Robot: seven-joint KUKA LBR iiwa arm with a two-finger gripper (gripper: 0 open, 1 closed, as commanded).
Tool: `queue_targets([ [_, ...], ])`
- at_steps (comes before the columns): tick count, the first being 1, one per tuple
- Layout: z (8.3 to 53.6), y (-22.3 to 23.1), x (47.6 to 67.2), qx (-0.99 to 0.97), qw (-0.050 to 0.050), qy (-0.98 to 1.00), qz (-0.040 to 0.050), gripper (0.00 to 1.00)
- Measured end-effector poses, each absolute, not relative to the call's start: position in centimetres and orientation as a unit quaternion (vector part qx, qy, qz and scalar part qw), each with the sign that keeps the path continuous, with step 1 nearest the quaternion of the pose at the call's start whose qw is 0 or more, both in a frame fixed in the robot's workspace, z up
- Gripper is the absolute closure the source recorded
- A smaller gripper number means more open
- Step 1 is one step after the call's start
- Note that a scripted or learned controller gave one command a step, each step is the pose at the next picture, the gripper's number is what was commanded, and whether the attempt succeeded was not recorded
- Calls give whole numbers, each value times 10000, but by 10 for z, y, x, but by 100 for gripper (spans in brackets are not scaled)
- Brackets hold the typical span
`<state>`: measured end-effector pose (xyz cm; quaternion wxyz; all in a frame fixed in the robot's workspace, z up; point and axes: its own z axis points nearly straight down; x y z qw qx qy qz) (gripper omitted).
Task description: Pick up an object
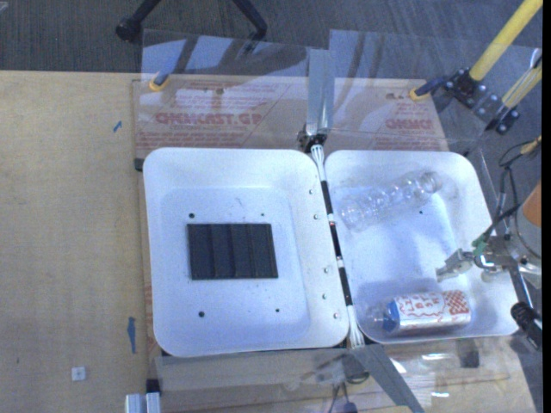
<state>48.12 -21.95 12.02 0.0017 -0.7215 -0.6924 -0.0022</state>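
bench: pale wooden bench (60,231) filling the left and lower part of the frame; dark floor along the top edge
left bin: shallow white bin (168,179) in the centre of the frame; its right rim meets the other bin along a narrow seam
dark pad: black ribbed rectangular pad (232,250) lying flat in the middle of the left bin's floor; apart from every wall
right bin: shallow white bin (469,179) in the right half of the frame, just beside the left bin
clear bottle: transparent plastic bottle (387,199) lying on its side in the upper part of the right bin; it slants from centre-left up toward the upper right; hard to make out against the white floor
wrapped bottle: small bottle with a red and white label (426,309) and a blue cap, lying on its side along the lower wall of the right bin; cap end toward the left
gripper: gripper (461,263) at the right edge of the frame, over the right side of the right bin; a pale finger (452,266) points left into the bin, above the wrapped bottle and apart from it; nothing seen between the fingers; whether they are spread or closed i cannot tell
clear panels: transparent sheets with red lettering (207,117) standing behind both bins in the upper middle of the frame
yellow rod: yellow rod (508,28) slanting in the upper right corner
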Motion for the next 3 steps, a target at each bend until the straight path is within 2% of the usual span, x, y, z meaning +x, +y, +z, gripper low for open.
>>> queue_targets([
  [1, 89, -212, 482, -6604, 25, -7509, -39, 0],
  [2, 119, -217, 482, -7572, 24, -6531, -27, 0],
  [3, 89, -212, 483, -6864, 33, -7272, -49, 0],
])
